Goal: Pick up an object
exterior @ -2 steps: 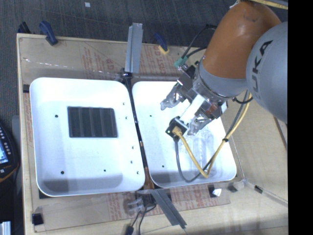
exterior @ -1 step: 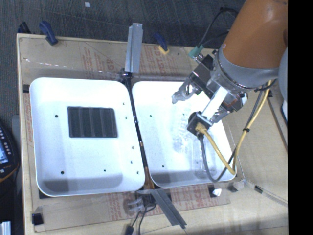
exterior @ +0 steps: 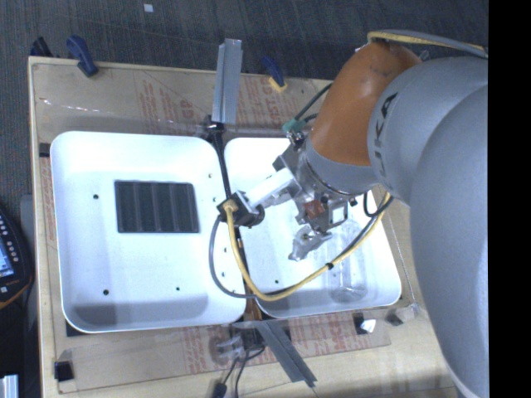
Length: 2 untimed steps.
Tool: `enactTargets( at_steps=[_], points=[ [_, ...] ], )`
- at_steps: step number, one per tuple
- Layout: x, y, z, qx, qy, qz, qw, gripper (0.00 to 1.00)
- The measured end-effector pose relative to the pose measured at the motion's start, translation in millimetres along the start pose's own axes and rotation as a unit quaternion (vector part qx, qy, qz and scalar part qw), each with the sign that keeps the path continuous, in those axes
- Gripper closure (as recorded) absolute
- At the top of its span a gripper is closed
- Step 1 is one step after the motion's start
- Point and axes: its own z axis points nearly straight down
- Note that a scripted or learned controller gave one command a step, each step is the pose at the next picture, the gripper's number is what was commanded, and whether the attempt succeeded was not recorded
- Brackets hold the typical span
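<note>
- Clear plastic, a bottle-like object (exterior: 348, 280) lies in the right bin (exterior: 257, 160), near its front right corner.
- We see our claw (exterior: 309, 240) low over that bin, just beside the object; nothing sits between its fingers, so the pick is not yet done.
- Whether they stand apart or together, we cannot tell.
- Smooth white left bin (exterior: 83, 222) holds a dark ribbed rectangular block (exterior: 156, 206).

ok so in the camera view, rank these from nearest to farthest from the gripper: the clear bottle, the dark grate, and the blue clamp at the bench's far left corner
1. Clear bottle: in the right bin, just below and to the right of the gripper.
2. Dark grate: on the left bin's floor, across the divider.
3. Blue clamp: at the bench's top left corner, farthest away.
</note>
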Motion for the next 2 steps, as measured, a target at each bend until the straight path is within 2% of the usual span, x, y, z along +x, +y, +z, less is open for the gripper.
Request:
enactTargets(
  at_steps=[1, 2],
  points=[
    [-10, 62, -96, -0.001, 0.004, -0.105, 0.9944, 0.00],
    [-3, 41, 12, 0.001, 0.000, 0.015, 0.9999, 0.00]
  ],
)
